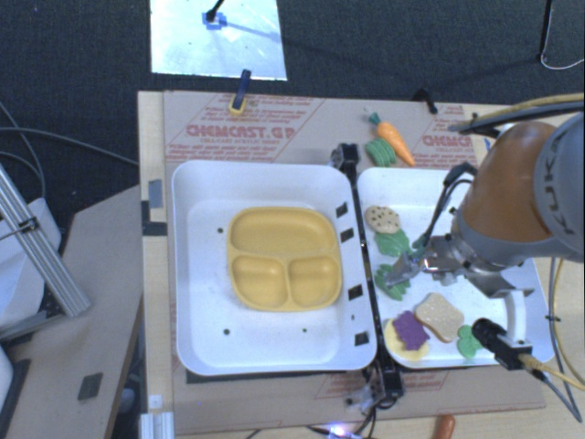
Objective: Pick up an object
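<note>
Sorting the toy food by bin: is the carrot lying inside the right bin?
No. The carrot lies on the board behind the right bin, outside its rim.

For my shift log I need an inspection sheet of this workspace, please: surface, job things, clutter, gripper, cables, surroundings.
Surface: brown board bearing two shallow white bins, left bin, right bin.
Job's things: in right bin, round chocolate-chip cookie, green leafy toy, tan bread slice, purple piece on yellow disc.
Clutter: yellow divided plastic tray in left bin; orange toy carrot on board.
Gripper: two-finger gripper low over green toys, state unclear.
Cables: thin white cable, upper right.
Surroundings: dark carpet.
</note>
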